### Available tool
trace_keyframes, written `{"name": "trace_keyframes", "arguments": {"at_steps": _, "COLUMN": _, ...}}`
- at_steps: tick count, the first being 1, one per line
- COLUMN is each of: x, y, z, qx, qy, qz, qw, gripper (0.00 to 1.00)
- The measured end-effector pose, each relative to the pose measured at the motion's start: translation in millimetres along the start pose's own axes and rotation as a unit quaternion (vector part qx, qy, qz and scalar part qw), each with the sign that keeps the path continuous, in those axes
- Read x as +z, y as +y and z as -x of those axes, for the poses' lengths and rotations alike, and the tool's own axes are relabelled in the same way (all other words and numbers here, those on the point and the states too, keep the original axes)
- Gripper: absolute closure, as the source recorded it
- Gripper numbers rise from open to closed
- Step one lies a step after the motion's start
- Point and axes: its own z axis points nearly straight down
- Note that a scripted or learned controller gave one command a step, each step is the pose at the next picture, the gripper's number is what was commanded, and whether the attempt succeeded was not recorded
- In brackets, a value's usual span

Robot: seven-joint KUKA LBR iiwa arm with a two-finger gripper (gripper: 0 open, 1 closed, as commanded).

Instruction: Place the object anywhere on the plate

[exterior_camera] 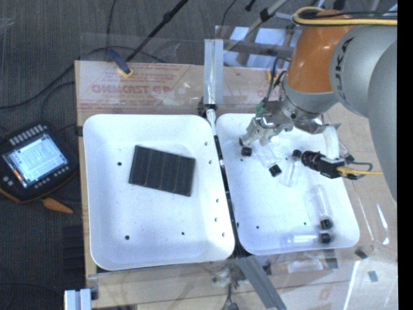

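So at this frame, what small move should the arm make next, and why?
Probably lower the end effector onto the clear tube lying near it in the right bin. Nothing visibly sits between its fingers, and the dark plate in the left bin bears nothing yet.

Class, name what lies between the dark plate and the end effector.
In the camera view, between the dark plate and the end effector lie bare bin floor and the two bins' adjoining rims.

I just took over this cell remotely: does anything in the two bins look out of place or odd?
Nothing looks spilled or damaged. The dark plate lies flat but skewed in the left bin. Clear tubes with black caps lie scattered at mixed angles in the right bin, where the gripper is.
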Motion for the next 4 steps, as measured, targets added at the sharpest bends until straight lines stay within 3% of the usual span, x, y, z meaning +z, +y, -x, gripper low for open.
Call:
{"name": "trace_keyframes", "arguments": {"at_steps": 1, "x": 29.5, "y": -66.9, "z": -77.3, "qx": -0.032, "qy": 0.002, "qz": -0.001, "qw": 0.9995, "gripper": 1.0}}
{"name": "trace_keyframes", "arguments": {"at_steps": 2, "x": -27.3, "y": -41.2, "z": -160.6, "qx": -0.298, "qy": 0.001, "qz": 0.001, "qw": 0.9545, "gripper": 1.0}}
{"name": "trace_keyframes", "arguments": {"at_steps": 3, "x": 12.3, "y": 43.4, "z": -206.6, "qx": -0.265, "qy": 0.001, "qz": 0.001, "qw": 0.9641, "gripper": 1.0}}
{"name": "trace_keyframes", "arguments": {"at_steps": 4, "x": -47.2, "y": 55.0, "z": -243.5, "qx": -0.435, "qy": 0.0, "qz": 0.002, "qw": 0.9004, "gripper": 1.0}}
